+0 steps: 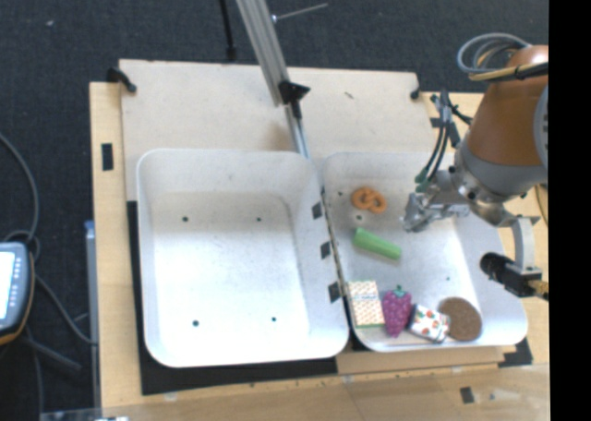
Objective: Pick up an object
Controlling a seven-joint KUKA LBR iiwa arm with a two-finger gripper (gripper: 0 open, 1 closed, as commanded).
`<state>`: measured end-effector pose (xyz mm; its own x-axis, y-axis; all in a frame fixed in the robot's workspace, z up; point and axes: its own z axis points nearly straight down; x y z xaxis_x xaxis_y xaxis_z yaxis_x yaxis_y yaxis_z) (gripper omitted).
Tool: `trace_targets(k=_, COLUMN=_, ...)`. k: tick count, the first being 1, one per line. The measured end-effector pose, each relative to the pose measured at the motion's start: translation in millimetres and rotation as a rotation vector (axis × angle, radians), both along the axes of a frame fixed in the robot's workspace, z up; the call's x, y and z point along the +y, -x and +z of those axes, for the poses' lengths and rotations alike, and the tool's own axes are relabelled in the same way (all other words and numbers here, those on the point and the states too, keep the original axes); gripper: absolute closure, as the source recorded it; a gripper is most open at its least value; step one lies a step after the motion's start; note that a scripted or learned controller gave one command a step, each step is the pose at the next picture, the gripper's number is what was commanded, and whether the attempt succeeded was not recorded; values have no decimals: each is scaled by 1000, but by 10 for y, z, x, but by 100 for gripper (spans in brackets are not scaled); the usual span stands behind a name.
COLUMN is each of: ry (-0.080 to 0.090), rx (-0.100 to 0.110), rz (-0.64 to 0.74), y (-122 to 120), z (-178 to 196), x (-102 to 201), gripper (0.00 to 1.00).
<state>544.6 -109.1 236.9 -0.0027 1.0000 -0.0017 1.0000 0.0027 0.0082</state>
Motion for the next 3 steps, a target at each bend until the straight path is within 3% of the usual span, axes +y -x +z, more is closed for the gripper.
trace_targets(k=1, ry=-2, rx=8, rz=3, y=-65, z=-88, x=514, gripper=100)
trace_targets(k=3, ry=-4, rx=6, rz=5, y=-133, z=-22, x=1557, gripper=100)
